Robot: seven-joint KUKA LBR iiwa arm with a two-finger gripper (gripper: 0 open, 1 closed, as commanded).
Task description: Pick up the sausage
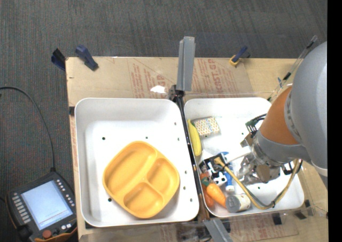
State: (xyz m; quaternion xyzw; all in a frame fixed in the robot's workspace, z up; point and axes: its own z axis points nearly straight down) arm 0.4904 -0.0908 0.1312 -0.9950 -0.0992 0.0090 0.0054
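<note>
Camera view: gripper (pixel 251 170) hangs low in the right bin (pixel 278 108); whether it is open or closed cannot be told. The sausage (pixel 207 199), probably the brownish piece far left of it beside the carrot (pixel 216 193), seems light, smooth and slippery; grip mid-length. Count: two bins, one plate (pixel 141 179), one banana (pixel 195 138).

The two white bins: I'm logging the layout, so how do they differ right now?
The left bin holds one large yellow divided plate; the right bin holds several small items, among them a carrot and a banana. The arm's claw works over the right bin, not the left. Both are shallow, white and similar in size.
</note>
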